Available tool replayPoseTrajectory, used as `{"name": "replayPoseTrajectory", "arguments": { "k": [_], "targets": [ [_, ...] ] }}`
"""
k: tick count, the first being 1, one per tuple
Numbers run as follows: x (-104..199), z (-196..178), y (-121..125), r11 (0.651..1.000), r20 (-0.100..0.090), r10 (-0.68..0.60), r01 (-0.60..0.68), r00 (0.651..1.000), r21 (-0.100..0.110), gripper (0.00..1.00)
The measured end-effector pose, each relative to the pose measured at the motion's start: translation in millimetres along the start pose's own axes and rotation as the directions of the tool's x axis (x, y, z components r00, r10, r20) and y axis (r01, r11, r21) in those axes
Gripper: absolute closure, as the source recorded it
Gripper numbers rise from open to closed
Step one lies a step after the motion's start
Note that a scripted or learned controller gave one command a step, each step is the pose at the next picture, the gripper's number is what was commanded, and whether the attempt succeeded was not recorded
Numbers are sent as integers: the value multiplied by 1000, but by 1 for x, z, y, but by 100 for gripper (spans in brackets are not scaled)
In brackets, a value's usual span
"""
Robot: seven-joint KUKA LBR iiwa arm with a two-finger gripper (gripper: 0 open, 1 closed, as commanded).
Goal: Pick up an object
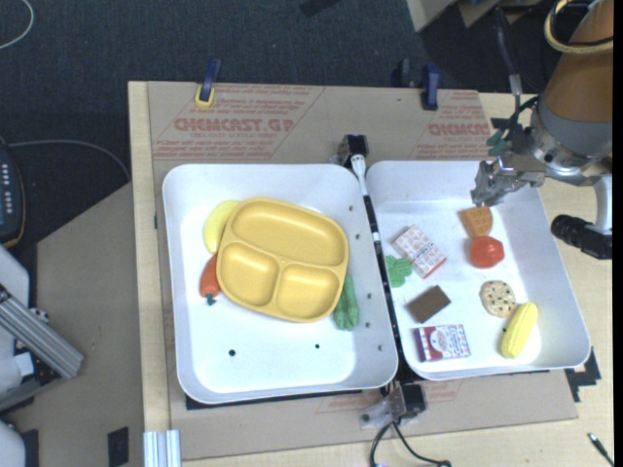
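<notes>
near edge: we are seeing a red-and-white packet (441, 342) and a yellow toy (519, 329) lying closest to us in the right bin (569, 331), apart from each other.
next row: a brown block (427, 304) and a cookie (497, 298) are sitting just behind those two.
middle right: a tomato (487, 251), a pink-and-white packet (420, 250) and a green piece (397, 269) by the bin's left wall.
left bin: the left bin (195, 348) is carrying a yellow divided tray (282, 259), with a yellow item (218, 223), a red pepper (209, 278) and a green leafy item (347, 305) poking out from around its rim.
target: we are reading the orange block (476, 221) as the likely pick; it is lying toward the back of the right bin, touching or just behind the tomato.
gripper: the gripper (487, 189) is hanging just above and behind the orange block; nothing is showing between its fingers, and we are not able to tell how far they are spread.
step: we are judging this as the approach, with no grasp made yet.
next move: we are expecting a short descent onto the orange block, fingers straddling it and staying off the tomato, then a close and a lift.
</notes>
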State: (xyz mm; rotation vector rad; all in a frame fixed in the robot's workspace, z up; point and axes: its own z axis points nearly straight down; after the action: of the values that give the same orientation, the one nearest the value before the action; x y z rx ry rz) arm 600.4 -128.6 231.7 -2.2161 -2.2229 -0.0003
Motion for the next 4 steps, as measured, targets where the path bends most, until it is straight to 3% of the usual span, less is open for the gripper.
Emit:
{"name": "replayPoseTrajectory", "arguments": {
  "k": [2,3,4],
  "targets": [
    [78,15,-43,1000,0,0,0,1000,1,100],
    [78,1,-55,1000,1,3,-3,1000,-1,100],
    [70,-2,-49,1000,2,3,-3,1000,-4,100]
  ]
}}
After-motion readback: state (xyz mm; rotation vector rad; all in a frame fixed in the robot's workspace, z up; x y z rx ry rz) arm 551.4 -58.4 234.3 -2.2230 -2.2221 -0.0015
